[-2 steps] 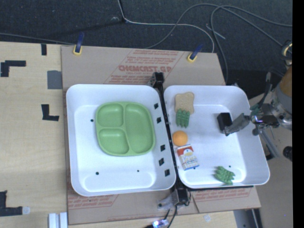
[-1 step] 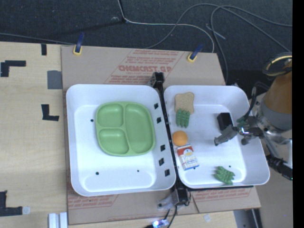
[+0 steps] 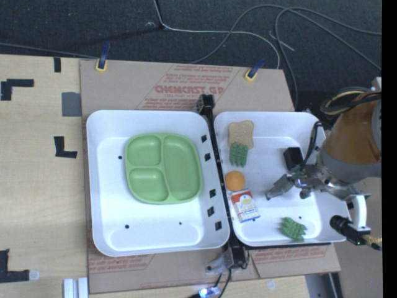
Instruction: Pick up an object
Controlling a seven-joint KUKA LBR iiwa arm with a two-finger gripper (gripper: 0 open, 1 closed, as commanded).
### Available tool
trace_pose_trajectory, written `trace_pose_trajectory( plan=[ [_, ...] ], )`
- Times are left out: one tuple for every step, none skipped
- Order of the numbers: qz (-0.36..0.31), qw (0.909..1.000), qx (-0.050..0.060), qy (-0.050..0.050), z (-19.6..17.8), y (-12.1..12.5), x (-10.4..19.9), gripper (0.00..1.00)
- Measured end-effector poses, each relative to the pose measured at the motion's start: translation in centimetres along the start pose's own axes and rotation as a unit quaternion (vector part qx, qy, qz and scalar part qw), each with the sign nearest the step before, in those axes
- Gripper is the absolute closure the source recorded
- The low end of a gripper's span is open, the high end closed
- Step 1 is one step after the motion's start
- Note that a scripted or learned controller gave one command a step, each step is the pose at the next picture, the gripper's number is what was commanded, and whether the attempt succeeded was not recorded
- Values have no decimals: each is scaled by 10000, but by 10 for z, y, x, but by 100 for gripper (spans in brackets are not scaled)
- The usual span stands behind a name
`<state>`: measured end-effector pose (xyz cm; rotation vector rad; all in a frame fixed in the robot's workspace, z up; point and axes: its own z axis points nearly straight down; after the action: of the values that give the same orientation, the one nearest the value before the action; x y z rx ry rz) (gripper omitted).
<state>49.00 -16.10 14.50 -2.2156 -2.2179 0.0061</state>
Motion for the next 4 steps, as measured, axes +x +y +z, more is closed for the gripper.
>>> trace_pose_trajectory(
  plan=[
    [3,10000,-34,-15,61,2,-5,0],
    [2,10000,-48,-18,47,3,-5,100],
    [0,10000,-39,-6,4,-4,-4,100],
    [-1,10000,-51,-14,-39,-1,-8,100]
  ],
)
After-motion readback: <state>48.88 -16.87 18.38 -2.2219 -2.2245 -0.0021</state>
